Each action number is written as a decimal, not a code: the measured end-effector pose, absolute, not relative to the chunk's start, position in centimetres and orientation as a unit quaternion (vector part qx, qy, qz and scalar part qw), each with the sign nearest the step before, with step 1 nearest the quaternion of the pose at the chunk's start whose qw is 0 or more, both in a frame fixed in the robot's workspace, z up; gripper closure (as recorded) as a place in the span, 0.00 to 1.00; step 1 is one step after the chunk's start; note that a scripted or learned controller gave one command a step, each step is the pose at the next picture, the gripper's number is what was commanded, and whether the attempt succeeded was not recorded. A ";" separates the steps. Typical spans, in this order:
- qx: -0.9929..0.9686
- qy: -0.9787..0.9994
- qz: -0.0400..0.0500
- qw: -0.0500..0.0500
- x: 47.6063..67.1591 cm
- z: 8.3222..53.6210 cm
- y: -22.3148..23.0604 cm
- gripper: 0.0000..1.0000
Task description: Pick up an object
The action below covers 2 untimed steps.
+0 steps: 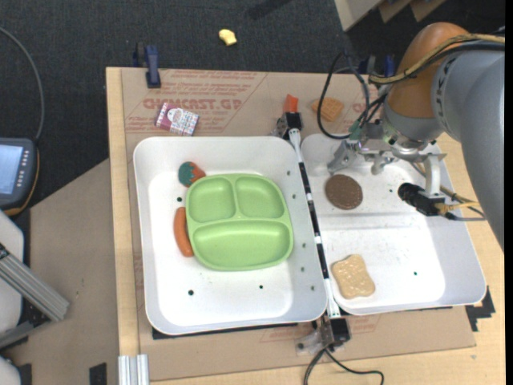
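In the right bin (449, 283), a brown round disc (344, 192) lies near the far left corner. A tan, bread-like piece (353, 277) rests near the front left. My gripper (358, 160) hangs at the far end of this bin, just beyond the brown disc. Its fingers (341, 156) are spread open, and nothing is between them. The left bin (160, 287) holds a green divided plate (238, 220). An orange sausage-shaped piece (183, 232) lies along the plate's left side, and a small teal and red item (191, 172) sits at its far left corner.
On the cardboard beyond the bins lie a small pink-and-white packet (176, 118), a blue clip (151, 64), an orange-tipped tool (290, 111) and a tan cracker (329, 109). A yellow scrap (228, 36) is on the dark floor. The grey arm (473, 79) covers the right bin's far right.
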<state>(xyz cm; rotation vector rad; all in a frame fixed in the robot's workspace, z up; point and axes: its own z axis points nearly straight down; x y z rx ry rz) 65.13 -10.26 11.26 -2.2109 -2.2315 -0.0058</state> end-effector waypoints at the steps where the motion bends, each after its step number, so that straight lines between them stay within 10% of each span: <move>1: -0.708 -0.706 0.002 0.003 60.1 8.3 -9.3 0.00; 2: -0.706 -0.708 -0.001 -0.002 63.4 8.5 -9.7 0.00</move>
